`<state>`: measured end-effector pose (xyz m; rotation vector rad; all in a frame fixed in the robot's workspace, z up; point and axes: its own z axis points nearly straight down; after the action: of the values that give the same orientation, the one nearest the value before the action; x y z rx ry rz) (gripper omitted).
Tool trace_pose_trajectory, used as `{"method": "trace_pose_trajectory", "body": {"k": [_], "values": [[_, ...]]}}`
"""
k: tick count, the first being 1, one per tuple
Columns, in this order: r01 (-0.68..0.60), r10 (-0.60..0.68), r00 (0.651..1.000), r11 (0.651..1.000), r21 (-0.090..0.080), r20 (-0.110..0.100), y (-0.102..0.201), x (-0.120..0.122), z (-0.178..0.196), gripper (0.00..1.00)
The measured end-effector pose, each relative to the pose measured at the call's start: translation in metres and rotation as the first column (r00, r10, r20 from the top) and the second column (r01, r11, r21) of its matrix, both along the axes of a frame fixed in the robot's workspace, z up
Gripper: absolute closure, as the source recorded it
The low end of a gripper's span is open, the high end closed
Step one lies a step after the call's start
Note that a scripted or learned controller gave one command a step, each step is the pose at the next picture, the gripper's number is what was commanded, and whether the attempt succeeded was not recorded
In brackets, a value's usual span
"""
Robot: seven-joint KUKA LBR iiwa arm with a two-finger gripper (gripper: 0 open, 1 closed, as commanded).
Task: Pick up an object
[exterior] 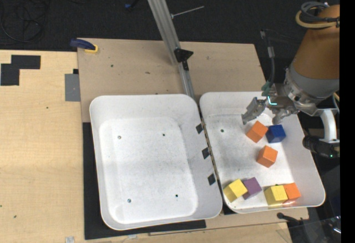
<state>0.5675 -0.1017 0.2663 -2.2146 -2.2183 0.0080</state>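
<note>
Two white bins sit side by side on the bench (138,70). Over the right bin (233,109), the gripper (265,114) hangs spread wide just above an orange cube (256,131) and blue cube (275,133).

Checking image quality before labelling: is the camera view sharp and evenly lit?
Camera view: blocks such as the blue cube are sharp; the claw looks slightly soft; the left bin is brightly lit with mild shading inside; the background above the bench is dark.

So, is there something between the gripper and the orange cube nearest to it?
Nothing visible. The gripper hangs just above the upper orange cube in the right bin; the blue cube sits right beside that cube, not between.
</note>
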Motion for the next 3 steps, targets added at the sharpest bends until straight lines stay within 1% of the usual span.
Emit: {"method": "trace_pose_trajectory", "body": {"k": [1, 2, 3], "values": [[0.003, -0.003, 1.0, 1.0, -0.001, 0.005, -0.002, 0.001, 0.002, 0.0], [0.003, -0.003, 1.0, 1.0, 0.0, 0.001, 0.005, -0.005, -0.044, 0.0], [0.003, -0.003, 1.0, 1.0, 0.0, 0.0, 0.002, -0.007, -0.089, 0.0]]}}
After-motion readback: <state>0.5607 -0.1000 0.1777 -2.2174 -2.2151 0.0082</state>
